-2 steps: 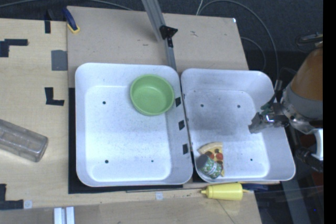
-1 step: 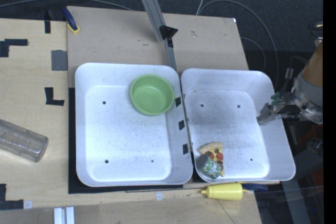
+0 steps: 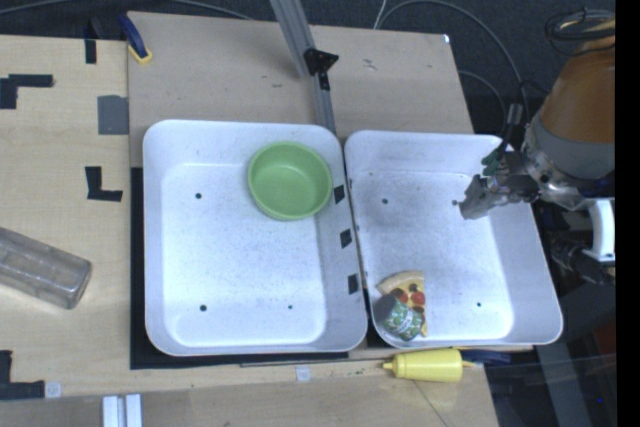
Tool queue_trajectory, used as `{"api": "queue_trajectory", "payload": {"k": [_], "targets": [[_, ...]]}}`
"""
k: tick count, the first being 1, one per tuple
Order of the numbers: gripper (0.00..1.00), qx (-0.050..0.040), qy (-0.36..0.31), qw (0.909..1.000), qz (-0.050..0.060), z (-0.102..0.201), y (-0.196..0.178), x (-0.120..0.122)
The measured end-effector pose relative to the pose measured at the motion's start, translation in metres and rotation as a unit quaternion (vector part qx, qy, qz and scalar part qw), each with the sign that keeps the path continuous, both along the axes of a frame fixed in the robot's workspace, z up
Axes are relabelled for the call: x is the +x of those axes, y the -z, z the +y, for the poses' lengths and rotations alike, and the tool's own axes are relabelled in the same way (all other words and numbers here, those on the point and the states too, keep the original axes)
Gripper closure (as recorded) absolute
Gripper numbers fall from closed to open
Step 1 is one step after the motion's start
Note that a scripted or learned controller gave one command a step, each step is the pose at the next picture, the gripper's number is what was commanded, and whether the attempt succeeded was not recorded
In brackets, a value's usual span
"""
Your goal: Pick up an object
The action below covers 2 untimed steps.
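Observation:
A green bowl (image 3: 290, 180) sits upright in the left bin (image 3: 180, 245), near its back right corner. In the right bin (image 3: 500, 315), at the front left corner, lie a pizza-slice toy (image 3: 404, 287) and a dark green round object (image 3: 403, 318), touching each other. My gripper (image 3: 472, 204) hangs over the right bin's back right area, reaching in from the right under the orange-banded wrist (image 3: 585, 95). It is well apart from the toys, and nothing shows between its tips.
A yellow bottle (image 3: 428, 366) lies on the bench just in front of the right bin. A clear plastic cylinder (image 3: 40, 267) lies at the far left. A grey pole (image 3: 290, 5) slants in from the top toward the bins' divide. Cables run behind.

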<state>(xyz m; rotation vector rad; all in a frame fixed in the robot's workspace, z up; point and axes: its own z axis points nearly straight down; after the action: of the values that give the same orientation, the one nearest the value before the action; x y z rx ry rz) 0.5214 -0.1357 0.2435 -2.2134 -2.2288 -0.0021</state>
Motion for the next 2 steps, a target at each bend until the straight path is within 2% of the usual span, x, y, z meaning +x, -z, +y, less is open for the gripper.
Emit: {"api": "queue_trajectory", "payload": {"k": [1, 2], "targets": [[1.0, 0.0002, 0.0, 1.0, 0.0, 0.043, -0.006, 0.023], [1.0, -0.0001, 0.0, 1.0, 0.001, 0.1, 0.003, 0.044]]}}
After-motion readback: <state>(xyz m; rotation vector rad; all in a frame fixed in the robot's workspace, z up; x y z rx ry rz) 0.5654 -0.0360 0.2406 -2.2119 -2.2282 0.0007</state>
